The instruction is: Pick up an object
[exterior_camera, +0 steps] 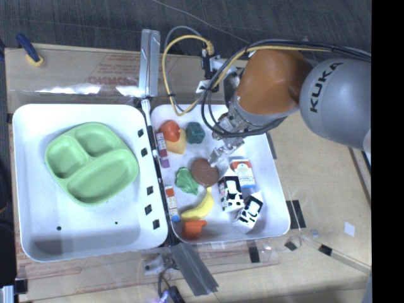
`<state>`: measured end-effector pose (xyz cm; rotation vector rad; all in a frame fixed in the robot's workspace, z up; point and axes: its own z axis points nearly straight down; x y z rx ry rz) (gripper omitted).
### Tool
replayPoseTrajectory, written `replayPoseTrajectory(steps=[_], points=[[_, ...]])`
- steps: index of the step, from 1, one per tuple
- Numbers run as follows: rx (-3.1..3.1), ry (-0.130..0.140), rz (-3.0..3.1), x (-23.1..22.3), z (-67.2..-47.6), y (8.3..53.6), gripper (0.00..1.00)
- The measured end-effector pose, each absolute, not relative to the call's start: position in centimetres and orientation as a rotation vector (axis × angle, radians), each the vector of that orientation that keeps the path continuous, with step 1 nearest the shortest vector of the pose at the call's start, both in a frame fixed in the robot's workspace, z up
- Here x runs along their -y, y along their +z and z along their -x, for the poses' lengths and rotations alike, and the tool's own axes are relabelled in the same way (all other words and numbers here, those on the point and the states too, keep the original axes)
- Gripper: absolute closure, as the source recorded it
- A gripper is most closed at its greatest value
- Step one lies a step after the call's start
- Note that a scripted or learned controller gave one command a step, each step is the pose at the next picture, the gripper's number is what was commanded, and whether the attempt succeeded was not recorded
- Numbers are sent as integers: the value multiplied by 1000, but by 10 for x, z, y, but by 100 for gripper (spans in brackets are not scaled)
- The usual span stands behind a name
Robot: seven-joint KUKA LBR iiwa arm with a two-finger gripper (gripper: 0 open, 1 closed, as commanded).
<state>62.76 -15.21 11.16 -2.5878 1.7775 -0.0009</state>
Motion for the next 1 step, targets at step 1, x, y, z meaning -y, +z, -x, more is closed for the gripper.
replayPoseTrajectory(steps=[1], points=[[-1441,-2,2787,38,-600,193,100]])
